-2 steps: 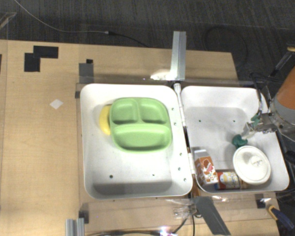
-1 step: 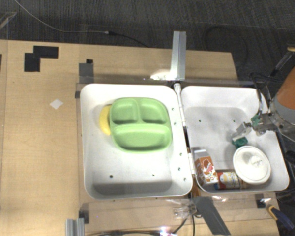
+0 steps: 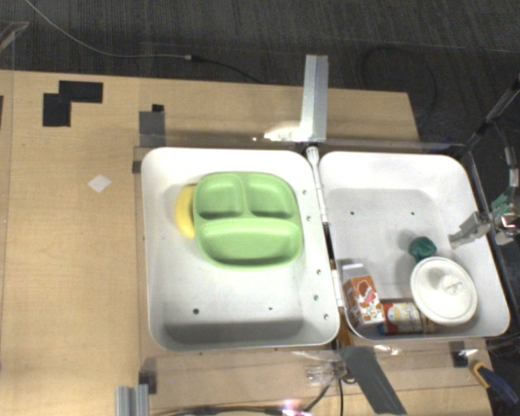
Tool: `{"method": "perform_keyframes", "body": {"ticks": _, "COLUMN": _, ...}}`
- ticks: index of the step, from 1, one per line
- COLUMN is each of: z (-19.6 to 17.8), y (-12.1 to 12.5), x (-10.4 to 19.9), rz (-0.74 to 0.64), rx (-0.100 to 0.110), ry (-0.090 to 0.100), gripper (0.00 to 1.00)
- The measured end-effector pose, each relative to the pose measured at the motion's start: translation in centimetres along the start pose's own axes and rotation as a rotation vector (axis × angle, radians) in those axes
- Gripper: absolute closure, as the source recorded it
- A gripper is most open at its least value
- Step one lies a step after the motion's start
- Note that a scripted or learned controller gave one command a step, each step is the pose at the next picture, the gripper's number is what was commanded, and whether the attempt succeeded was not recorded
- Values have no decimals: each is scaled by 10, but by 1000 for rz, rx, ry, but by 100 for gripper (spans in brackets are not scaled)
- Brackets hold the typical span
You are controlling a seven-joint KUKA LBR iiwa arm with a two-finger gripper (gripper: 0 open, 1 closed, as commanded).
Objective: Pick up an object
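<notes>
Wooden bench, two white bins; we find the gripper [image 3: 510, 219] at the right bin's [image 3: 390, 180] far edge, over the rim

We cannot tell its finger state. Nearest candidates lie left of it: a small teal piece [image 3: 422, 248], a round glossy white bowl [image 3: 444, 289], a carton [image 3: 361, 296], a can [image 3: 402, 317] lying crosswise. Left bin [image 3: 225, 306]: green moulded tray [image 3: 245, 217] over a yellow item [image 3: 184, 211]

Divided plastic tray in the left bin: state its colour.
Light green, clearest in the camera view: the divided plastic tray lies in the left white bin.
</notes>
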State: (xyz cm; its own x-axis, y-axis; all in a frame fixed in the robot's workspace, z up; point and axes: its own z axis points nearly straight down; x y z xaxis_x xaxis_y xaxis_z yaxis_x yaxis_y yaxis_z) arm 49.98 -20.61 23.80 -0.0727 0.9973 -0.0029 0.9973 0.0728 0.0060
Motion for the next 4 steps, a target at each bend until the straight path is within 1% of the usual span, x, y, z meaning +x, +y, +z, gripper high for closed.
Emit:
{"method": "perform_keyframes", "body": {"ticks": 1, "z": 72, "y": 47, "x": -2, "rz": -20, "rx": 4, "ry": 2, "gripper": 0}}
{"method": "perform_keyframes", "body": {"ticks": 2, "z": 143, "y": 77, "x": -4, "rz": 73, "rx": 1, "ry": 2, "gripper": 0}}
{"method": "perform_keyframes", "body": {"ticks": 3, "z": 151, "y": 57, "x": 15, "rz": 0, "rx": -3, "ry": 0, "gripper": 0}}
{"method": "perform_keyframes", "body": {"ticks": 4, "z": 139, "y": 60, "x": 15, "rz": -1, "rx": -9, "ry": -3, "gripper": 100}}
